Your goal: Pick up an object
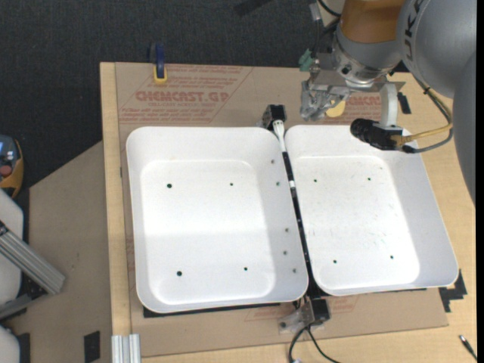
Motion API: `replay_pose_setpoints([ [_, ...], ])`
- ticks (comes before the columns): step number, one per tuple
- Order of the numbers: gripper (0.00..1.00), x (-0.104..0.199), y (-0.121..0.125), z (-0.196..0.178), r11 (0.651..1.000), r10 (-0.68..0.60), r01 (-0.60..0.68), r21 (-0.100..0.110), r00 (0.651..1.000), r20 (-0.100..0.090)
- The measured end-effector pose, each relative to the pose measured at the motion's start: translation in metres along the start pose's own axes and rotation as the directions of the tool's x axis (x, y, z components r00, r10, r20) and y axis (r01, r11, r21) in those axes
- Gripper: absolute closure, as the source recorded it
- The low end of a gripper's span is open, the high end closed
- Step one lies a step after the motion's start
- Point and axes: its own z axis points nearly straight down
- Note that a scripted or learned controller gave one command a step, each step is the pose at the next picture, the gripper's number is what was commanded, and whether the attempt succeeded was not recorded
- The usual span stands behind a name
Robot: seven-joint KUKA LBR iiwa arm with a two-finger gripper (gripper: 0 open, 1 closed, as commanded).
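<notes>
At the near edge a small bracket with a cable (306, 320) sits against the board (204, 97), where the two bins meet. The left bin (136, 218) and the right bin (425, 203) lie side by side, rims almost touching along a thin black strip (292, 191) that runs from near to far. Each white floor shows plainly, marked by a few small dark dots, so there is wide room inside both. At the left a metal rail (30, 259) lies off the board, well apart from the bins. Beyond the far rim of the right bin, over the brown board, hangs the gripper (319, 110), pointing down, just right of the strip's far end. A small pale yellow piece (335, 110) shows just beside its tip, on the right. I cannot tell whether the gripper is apart, together or clamped on that piece. The arm (446, 29) reaches in from the far right, its orange band (370, 6) directly above the wrist. A blue clamp (159, 59) stands on the board's far left edge.
</notes>
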Motion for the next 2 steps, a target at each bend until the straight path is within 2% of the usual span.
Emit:
replay_pose_setpoints([
  [1,1.0,-0.018,-0.028,-0.045,1.0,0.003,-0.003,-0.007,1.0,0.001],
  [2,1.0,-0.123,0.001,-0.1,1.0,0.007,-0.007,-0.014,1.0,0.005],
])
